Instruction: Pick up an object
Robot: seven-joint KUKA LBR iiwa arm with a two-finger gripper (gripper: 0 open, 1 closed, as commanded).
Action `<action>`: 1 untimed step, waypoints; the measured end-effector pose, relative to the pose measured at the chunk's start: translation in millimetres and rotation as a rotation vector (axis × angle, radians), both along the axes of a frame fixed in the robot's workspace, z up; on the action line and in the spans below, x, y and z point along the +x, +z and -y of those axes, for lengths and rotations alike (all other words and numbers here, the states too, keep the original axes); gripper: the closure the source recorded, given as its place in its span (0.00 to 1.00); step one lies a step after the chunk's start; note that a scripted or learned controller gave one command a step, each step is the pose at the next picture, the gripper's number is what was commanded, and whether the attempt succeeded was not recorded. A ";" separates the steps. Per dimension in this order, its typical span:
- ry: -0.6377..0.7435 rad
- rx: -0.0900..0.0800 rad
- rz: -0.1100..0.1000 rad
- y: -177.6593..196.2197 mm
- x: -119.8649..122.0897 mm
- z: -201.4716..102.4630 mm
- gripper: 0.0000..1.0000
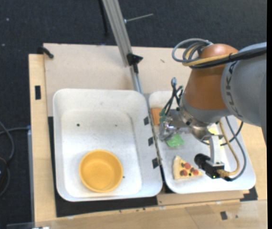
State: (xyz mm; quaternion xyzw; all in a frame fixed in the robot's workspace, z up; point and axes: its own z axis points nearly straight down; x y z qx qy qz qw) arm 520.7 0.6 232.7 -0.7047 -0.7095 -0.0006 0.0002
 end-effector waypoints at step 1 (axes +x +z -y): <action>0.000 0.000 0.000 -3.6 -3.8 -44.3 1.00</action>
